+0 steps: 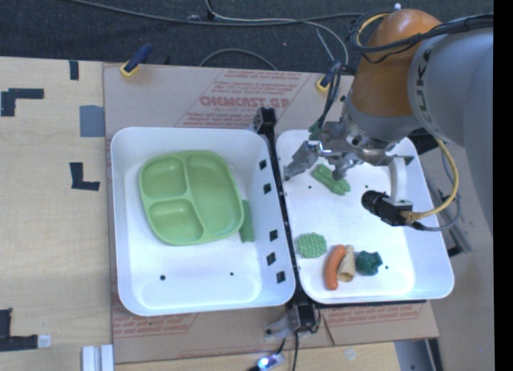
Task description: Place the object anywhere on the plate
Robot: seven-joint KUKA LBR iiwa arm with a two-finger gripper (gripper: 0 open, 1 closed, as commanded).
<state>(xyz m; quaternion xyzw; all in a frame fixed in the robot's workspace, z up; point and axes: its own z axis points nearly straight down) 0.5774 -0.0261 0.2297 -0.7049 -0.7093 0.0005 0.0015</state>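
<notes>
A: So, how far along is it?

B: Early, I'd judge. The plate (191, 196), a green one with three compartments, lies bare in the left bin (128, 225). Every loose item sits in the right bin (429, 269), so nothing has been delivered yet.

A: Which object is it after?

B: Probably the green strip (334, 181) at the far left of the right bin. The end effector (321, 159) hangs right over it, fingers spread wide, one tip (292, 167) to the strip's left and the other just above its far end. Nothing is between them, so no grasp so far.

A: What else is in there?

B: At the near side, a bumpy green piece (312, 244), then a carrot (333, 267) touching a tan piece (347, 265), with a dark teal lump (369, 263) just right of those. A thin green slab (246, 221) also leans at the plate's right edge in the left bin.

A: And the arm?

B: It reaches in from the right, orange band (393, 57) high over the far side of the right bin, wrist pointing down toward the strip. What's left is the whole job: close on it, lift, cross the divider (275, 201) to the left, release over the plate.
</notes>
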